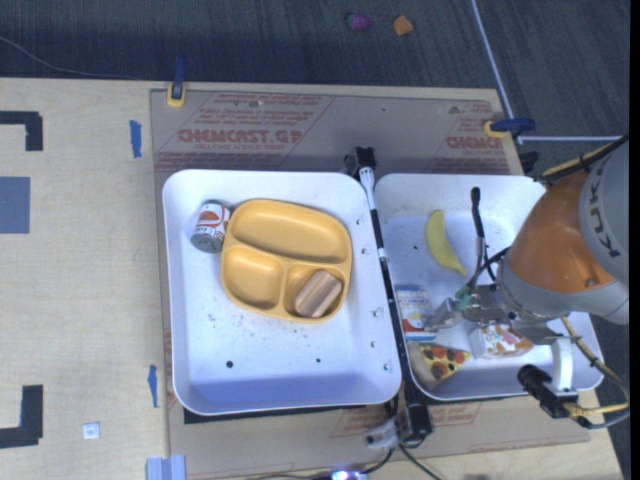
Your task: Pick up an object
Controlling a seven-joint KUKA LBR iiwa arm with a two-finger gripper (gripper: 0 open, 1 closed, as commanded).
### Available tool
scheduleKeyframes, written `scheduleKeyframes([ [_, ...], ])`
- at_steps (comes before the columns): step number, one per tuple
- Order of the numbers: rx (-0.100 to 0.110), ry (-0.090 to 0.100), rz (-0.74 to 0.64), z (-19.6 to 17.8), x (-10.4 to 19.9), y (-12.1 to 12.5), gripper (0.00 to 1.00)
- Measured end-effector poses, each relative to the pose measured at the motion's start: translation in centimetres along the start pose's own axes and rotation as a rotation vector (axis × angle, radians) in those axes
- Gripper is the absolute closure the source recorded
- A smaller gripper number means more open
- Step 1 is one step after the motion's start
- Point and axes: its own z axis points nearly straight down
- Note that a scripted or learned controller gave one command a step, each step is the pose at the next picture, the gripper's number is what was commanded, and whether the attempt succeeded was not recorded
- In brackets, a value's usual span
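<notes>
My gripper (468,310) is low inside the right bin (405,200), hanging from the grey arm with its orange band (560,243). It sits among several small items. A yellow banana (443,240) lies just beyond it, and a white and blue packet (410,303) is at its left. A pizza slice (440,360) lies in front of it. A red and white packet (500,343) sits right below the wrist. I see nothing clearly between the gripper's tips.
The left bin (182,298) holds a yellow divided plate (285,230) with a bread roll (318,293) in one compartment. A small can (209,225) lies on its side beside the plate. Cables and clamps run along the divider between the bins.
</notes>
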Motion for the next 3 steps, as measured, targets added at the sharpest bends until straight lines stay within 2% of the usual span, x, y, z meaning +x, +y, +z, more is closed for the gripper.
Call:
scheduleKeyframes([
  [3,0.0,0.0,-0.001,0.0,-0.02,0.0,0.0],
])
